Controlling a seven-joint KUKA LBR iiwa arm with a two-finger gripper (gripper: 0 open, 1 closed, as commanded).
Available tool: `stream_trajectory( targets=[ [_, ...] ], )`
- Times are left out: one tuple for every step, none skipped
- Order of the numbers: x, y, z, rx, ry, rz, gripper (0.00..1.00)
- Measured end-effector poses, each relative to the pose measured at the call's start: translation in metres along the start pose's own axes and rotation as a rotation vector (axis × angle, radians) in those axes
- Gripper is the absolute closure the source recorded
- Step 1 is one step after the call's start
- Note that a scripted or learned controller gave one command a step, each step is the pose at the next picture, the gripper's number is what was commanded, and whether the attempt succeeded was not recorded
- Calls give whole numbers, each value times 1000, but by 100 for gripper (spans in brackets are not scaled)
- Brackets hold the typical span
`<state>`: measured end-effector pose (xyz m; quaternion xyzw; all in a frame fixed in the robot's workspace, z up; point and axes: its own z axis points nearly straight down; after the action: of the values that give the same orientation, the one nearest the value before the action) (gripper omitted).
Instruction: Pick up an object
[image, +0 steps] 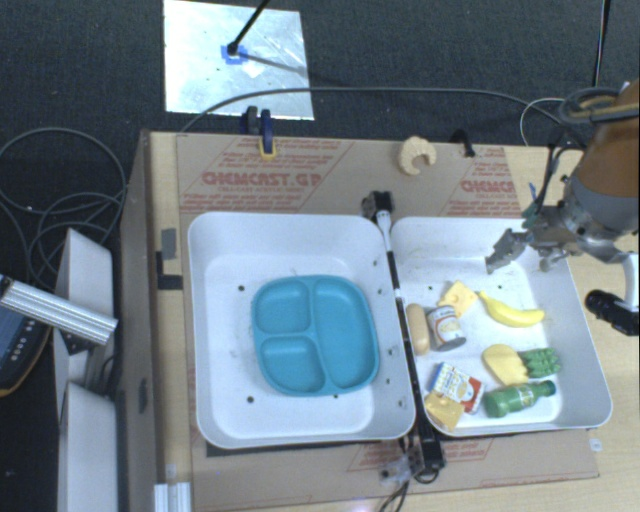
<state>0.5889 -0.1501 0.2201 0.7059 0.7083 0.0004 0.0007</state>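
My gripper (522, 250) hangs over the back of the right bin (572, 300), its two fingers spread apart with nothing between them. Below it in the bin lie a yellow banana (513, 313), a yellow cheese wedge (459, 297), a small can (445, 327) and a tan bread stick (417, 329). Nearer the front lie a yellow corn piece with green leaves (517, 362), a green bottle (518, 397) and a small printed packet (453, 385) over a yellow chip (441, 410).
The left bin (220, 300) holds a blue divided plate (314, 334). A tan toy (417, 155) sits on the cardboard behind the bins. Cables run across the back, and a blue clamp (265, 131) stands at the bench's rear edge.
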Motion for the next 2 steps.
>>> stream_trajectory(
  targets=[
    [46, -13, 80, 3, 1, -1, 0],
    [55, -8, 136, 1, 0, 0, 0]
  ],
)
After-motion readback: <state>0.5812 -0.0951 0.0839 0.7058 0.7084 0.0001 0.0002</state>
